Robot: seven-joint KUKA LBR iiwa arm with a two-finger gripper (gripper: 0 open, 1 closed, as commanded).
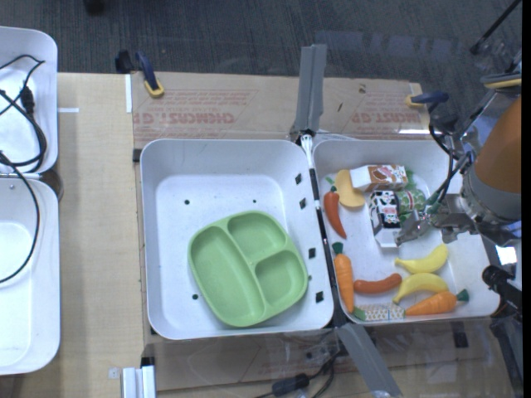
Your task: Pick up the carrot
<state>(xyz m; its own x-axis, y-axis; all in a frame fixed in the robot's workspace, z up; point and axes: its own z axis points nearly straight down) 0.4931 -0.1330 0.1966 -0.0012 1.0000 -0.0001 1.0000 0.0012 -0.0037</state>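
**Hovering over the right bin, with two carrots below**

Hanging above the middle of the right bin (pixel 489 293), the gripper (pixel 412 227) sits over the small black-and-white carton (pixel 384 211); whether it is open or closed, or has anything in its grasp, I cannot tell.

Two carrots lie in this bin. One carrot (pixel 432 304) rests near the front wall, below and slightly right of the gripper, its long axis running roughly left to right with the green top toward the right. Two bananas (pixel 423 261) lie between it and the gripper. The second carrot (pixel 344 280) lies along the left wall, its axis running front to back, below and to the left of the gripper.

Neither carrot touches the gripper. The front carrot looks the nearer, so the move probably calls for travel toward the front wall, then a descent across its axis.

The left bin (pixel 158 247) holds a green divided plate (pixel 249 268).
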